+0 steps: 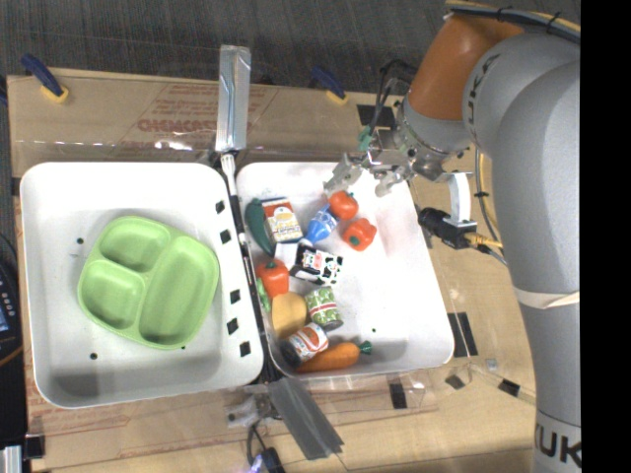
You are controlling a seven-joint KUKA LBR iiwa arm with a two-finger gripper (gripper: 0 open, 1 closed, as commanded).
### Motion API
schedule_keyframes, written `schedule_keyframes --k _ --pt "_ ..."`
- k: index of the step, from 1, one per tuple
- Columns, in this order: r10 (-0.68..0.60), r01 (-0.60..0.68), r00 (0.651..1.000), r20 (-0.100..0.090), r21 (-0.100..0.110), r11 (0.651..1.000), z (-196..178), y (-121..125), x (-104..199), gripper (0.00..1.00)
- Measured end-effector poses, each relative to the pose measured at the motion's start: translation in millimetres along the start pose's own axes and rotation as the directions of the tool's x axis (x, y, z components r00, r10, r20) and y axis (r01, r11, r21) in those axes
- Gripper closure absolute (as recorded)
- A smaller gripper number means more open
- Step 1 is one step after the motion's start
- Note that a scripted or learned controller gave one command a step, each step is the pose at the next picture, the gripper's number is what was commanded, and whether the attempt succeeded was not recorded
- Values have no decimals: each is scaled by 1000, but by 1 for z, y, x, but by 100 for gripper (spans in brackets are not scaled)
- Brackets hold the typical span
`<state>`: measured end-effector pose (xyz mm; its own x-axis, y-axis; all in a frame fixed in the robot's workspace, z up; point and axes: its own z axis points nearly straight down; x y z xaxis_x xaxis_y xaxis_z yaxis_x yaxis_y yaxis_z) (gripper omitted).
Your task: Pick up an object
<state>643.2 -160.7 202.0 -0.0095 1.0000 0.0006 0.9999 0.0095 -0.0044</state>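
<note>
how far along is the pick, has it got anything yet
Nothing looks picked yet. The gripper hangs open above the right bin, fingers spread, nothing between them. The toy foods, such as the orange pepper and the carrot, lie in the bin. Descending, closing and lifting remain.

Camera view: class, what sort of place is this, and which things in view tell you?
Probably a robotics lab bench for pick-up trials. A grey arm with its tool reaches over two white bins clamped on cardboard; one holds toy food, like a carrot, the other a green divided plate.
</note>
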Motion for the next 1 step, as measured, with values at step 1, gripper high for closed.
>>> schedule_keyframes --k 1 --pt "-23 23 1000 4 -12 1000 78 17 11 0"
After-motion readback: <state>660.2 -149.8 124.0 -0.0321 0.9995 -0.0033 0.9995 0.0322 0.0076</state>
